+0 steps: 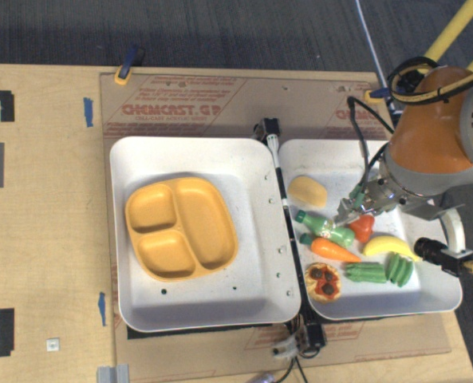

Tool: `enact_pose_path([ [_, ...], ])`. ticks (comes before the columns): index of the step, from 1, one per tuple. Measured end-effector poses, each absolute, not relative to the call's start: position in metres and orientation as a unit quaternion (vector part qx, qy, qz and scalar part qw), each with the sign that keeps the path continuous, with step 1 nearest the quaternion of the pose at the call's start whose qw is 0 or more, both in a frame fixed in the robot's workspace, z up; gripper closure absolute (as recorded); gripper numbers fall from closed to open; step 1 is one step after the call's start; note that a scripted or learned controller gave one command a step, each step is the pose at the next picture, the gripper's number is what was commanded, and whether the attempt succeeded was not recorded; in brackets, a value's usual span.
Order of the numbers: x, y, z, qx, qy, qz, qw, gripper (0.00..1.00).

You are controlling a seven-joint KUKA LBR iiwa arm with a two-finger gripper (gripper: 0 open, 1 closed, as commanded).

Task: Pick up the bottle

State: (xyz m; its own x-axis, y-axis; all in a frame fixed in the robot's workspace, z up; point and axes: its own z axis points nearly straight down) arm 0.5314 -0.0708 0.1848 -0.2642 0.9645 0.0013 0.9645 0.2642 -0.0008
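Observation:
The bottle (322,226) is green with a pale label and lies on its side in the right bin (439,298), its cap end pointing toward the divider between the bins. My gripper (354,207) hangs just above and to the right of the bottle's thick end, coming in from the right under the orange wrist band. A red pepper-like piece (363,227) sits directly below the gripper, touching the bottle's right end. Nothing visibly sits in the gripper.
Around the bottle lie a tan bun (308,191), a carrot (335,250), a yellow fruit (388,247), green vegetables (380,273) and a small pizza (324,282). The left bin (124,294) holds a yellow divided plate (180,227).

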Motion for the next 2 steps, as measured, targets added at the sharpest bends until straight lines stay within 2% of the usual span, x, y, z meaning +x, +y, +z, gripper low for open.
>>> enact_pose_path([
  [1, 0.479, -0.096, 0.209, -0.604, -0.797, 0.0002, 0.001, 1.0],
  [2, 0.479, -0.082, 0.185, -0.447, -0.894, -0.0002, 0.001, 1.0],
])
